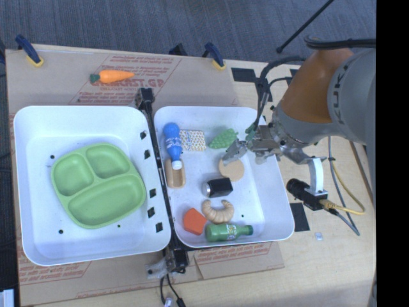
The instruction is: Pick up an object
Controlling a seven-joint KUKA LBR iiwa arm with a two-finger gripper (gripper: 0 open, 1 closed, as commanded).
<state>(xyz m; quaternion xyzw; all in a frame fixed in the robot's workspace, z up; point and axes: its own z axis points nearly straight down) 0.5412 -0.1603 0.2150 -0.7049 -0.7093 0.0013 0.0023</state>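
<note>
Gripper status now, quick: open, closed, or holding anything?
End effector: over the right bin, above the tan disc; open or closed cannot be told, and nothing is visibly held.

The one camera sits fixed above the desk (307, 261), looking down at a slant. It takes in both white bins (29, 171) whole, from moderately far. The arm (332, 88) enters from the right.

Red printing appears on the brown cardboard sheet (128, 72) under the bins, above the left bin and along the lower edges. The characters are too small and blurred to read. The green bottle (228, 232) carries a label, also illegible. No other readable text, number or sign is present.
</note>
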